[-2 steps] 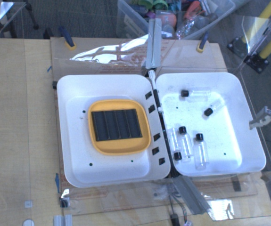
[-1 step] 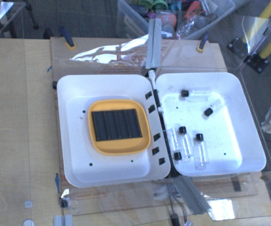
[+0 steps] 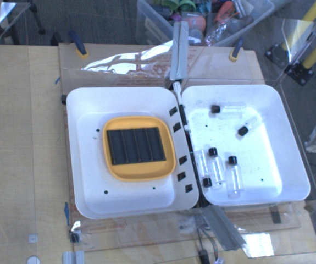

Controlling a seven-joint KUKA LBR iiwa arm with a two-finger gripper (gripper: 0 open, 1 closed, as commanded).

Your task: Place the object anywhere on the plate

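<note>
A yellow plate (image 3: 139,171) with a dark ribbed centre lies in the left white bin (image 3: 86,147). In the right white bin (image 3: 278,147) lie several clear vials with black caps: one near the back (image 3: 227,110), one tilted at the right (image 3: 249,125), two close together toward the front left (image 3: 215,163), (image 3: 204,172), and one at the front (image 3: 233,176).
A clear tub of mixed colourful items (image 3: 201,4) stands behind the bins. A metal divider strip (image 3: 178,54) runs back from the seam between the bins. Wooden bench top lies to the left, and black clips line the seam.
</note>
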